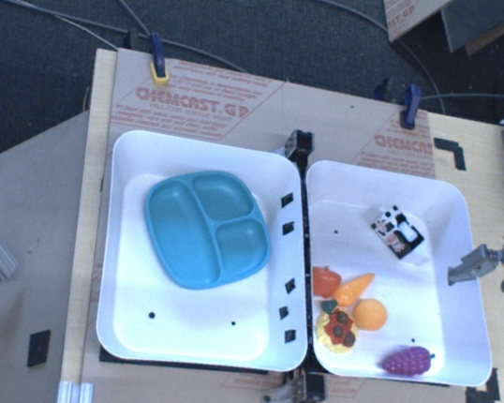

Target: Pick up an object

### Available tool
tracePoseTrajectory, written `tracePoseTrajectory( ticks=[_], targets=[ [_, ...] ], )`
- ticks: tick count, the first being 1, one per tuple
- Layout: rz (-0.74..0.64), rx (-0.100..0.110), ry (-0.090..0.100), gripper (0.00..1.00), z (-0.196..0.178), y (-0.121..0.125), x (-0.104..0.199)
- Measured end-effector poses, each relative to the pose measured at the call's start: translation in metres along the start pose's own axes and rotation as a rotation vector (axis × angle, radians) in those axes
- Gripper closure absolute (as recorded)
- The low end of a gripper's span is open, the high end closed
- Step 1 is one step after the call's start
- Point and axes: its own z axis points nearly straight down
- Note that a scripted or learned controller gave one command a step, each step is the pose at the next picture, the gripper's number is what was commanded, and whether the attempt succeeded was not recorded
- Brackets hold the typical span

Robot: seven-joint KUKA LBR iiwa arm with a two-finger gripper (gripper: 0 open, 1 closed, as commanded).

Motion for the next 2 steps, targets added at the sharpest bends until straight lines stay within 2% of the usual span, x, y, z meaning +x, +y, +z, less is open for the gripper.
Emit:
tracePoseTrajectory(
  ticks=[1,2],
  targets=[
    [-0.004,-0.011,-0.003,0.0,-0.005,0.002,0.0],
    [-0.003,-0.006,0.0,0.0,0.055,0.008,0.006]
  ],
)
